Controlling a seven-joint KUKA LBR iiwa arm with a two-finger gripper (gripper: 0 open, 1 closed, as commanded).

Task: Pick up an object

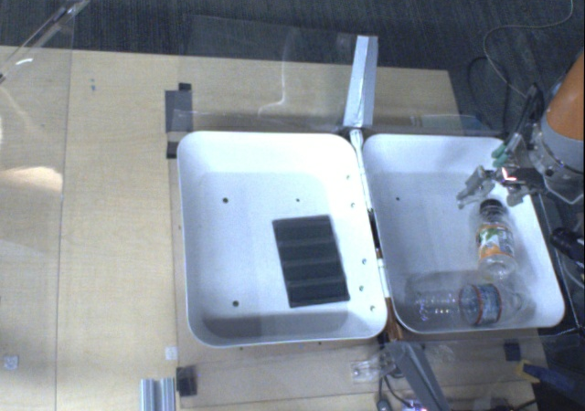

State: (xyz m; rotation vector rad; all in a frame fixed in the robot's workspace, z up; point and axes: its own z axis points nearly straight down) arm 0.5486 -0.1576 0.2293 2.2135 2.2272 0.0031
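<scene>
My gripper hangs over the far right part of the right bin, fingers spread, with nothing between them. Just below it a small bottle with a dark cap and an orange and green label lies in the bin, cap end toward the gripper. A clear plastic bottle with a blue label lies on its side along the bin's near wall. A black ridged rectangular block rests flat in the left bin.
The two bins meet at a narrow ridge. A grey metal bar stands behind them. Cables hang at the far right by the arm. Clear plastic sheeting covers the bench on the left.
</scene>
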